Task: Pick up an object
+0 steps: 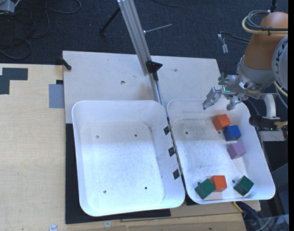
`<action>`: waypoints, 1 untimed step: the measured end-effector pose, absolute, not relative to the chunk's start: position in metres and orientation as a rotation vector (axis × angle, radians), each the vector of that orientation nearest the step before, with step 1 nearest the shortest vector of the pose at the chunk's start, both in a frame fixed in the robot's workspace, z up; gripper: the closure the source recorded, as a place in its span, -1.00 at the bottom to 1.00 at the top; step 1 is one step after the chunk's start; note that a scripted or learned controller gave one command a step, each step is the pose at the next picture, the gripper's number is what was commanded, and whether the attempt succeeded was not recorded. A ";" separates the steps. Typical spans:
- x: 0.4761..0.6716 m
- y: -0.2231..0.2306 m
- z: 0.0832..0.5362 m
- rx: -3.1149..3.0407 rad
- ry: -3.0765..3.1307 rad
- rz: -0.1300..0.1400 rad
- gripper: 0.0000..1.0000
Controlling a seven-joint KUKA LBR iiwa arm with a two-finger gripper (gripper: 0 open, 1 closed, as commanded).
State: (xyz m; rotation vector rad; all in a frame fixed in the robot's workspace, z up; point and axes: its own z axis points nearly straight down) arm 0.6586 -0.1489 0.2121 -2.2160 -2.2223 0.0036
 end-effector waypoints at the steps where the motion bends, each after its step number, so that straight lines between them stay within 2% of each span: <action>1: 0.643 -0.204 0.113 -2.226 -2.222 -0.002 -1.00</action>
